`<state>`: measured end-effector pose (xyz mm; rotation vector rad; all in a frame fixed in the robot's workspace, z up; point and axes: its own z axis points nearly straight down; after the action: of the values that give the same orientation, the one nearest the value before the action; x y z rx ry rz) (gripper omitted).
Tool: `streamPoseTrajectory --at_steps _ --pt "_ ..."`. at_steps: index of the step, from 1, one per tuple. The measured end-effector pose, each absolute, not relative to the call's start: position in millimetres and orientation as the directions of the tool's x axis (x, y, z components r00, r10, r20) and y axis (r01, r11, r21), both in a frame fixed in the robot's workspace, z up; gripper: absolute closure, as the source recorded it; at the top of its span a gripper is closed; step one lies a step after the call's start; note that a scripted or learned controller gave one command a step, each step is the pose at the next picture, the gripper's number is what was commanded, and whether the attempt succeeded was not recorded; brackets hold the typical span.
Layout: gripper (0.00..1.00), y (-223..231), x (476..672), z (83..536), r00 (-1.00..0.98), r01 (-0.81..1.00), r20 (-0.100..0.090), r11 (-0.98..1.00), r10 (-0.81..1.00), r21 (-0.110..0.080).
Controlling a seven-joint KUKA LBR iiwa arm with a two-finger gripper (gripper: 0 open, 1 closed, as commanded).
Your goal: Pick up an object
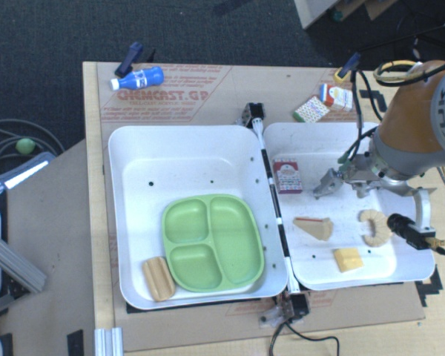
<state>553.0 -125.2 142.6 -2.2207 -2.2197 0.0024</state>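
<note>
The right bin (400, 273) holds a small red and white box (287, 175), a pale wedge-shaped piece (315, 228), a yellow cube (348, 259) and a tan curved pastry-like piece (374, 227). My gripper (346, 187) hovers over the upper middle of this bin, right of the red and white box and above the wedge. Its fingers stand apart, open, with nothing between them. The grey and orange arm (415, 117) covers the bin's upper right part.
The left bin (133, 154) holds a green divided tray (211, 241) and a tan bread-like block (158, 277) at its lower left. On the bench behind lie a blue and white bottle (137, 78) and small cartons (311, 110). A black clamp (254, 113) joins the bins.
</note>
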Motion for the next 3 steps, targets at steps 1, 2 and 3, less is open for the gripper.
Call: streamPoseTrajectory --at_steps 1,2,3 --pt "0.00 -98 505.7 84 0.000 1.000 0.001 0.000 1.000 -0.002" --pt "0.00 -123 579.2 85 0.000 1.000 -0.001 0.000 1.000 0.001" --pt "0.00 -121 531.4 84 0.001 1.000 0.000 -0.001 1.000 -0.002"
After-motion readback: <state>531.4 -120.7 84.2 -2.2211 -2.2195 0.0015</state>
